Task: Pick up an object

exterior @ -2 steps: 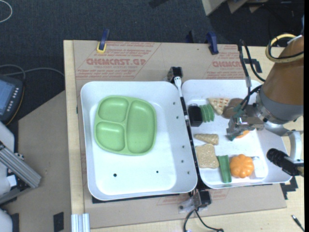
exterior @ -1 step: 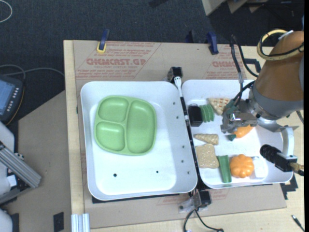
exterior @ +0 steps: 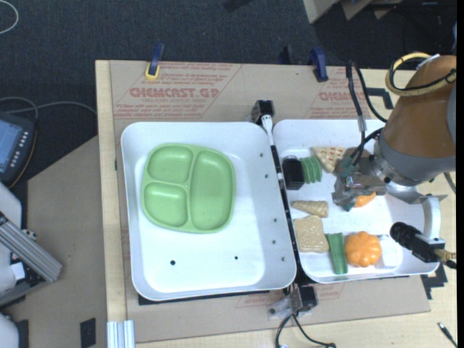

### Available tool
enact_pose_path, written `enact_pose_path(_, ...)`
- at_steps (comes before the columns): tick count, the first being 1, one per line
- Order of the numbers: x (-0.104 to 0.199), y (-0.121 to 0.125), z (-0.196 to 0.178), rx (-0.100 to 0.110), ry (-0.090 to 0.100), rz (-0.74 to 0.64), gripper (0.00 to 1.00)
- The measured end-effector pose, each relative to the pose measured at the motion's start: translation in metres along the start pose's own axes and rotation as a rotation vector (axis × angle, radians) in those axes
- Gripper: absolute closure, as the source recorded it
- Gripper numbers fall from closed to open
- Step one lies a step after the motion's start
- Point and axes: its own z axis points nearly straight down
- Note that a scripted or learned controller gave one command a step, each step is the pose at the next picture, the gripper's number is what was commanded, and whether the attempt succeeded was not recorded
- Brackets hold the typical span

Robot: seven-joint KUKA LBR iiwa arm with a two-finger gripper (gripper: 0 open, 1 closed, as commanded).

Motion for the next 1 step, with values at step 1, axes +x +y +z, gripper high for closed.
enact_pose_path(1,-0.0067,0.0067,-0.0051,-0.007,-0.002,-0.001,1.00)
